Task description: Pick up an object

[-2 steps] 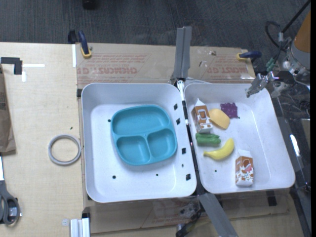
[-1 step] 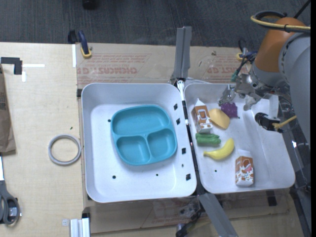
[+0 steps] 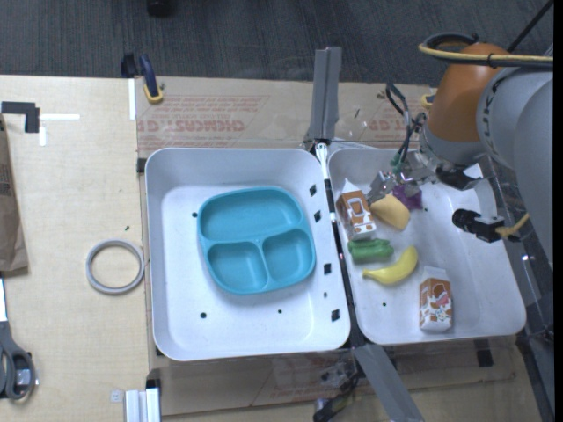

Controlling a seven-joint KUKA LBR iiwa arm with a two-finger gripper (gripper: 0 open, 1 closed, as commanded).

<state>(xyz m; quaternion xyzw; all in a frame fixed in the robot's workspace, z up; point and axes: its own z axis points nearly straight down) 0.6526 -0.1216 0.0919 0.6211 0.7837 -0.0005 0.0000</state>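
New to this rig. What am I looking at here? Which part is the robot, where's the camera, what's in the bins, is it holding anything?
One fixed camera looks down at a slant on a bench with two shallow white bins. The grey machine with the orange band is the robot arm, reaching in from the right. Its gripper is low in the right bin, over a cluster of items; whether it grips anything is not clear from this angle.

The left bin holds a blue divided plate. The right bin holds a yellow block, a purple item by the gripper, a small orange-and-white carton, a green item, a banana and a second small carton.

On the bench to the left lies a grey ring.
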